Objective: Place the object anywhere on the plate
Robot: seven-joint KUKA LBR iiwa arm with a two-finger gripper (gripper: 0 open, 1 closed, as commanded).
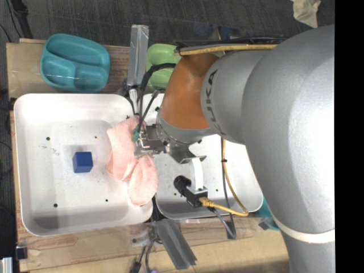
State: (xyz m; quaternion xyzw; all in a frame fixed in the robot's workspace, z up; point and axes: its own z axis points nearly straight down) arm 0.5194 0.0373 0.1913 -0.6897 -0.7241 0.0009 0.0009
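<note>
Pink cloth [132, 162] droops over the left bin [34, 152] rim: soft, light, floppy; best pinched at a bunched fold. Gripper [143, 141] meets its top edge; grip state probably hidden, cannot tell. Blue cube [83, 161] sits left of cloth.

The big grey arm [284, 124] reaches in from the right, its orange band [187, 95] bent down just above the wrist. The gripper [145, 141] points left and downward at the wrist's end, with a yellow cable [227, 206] looping beneath the arm.

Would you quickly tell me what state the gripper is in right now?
Gripper: cannot be told; it sits at the pink cloth.
</note>
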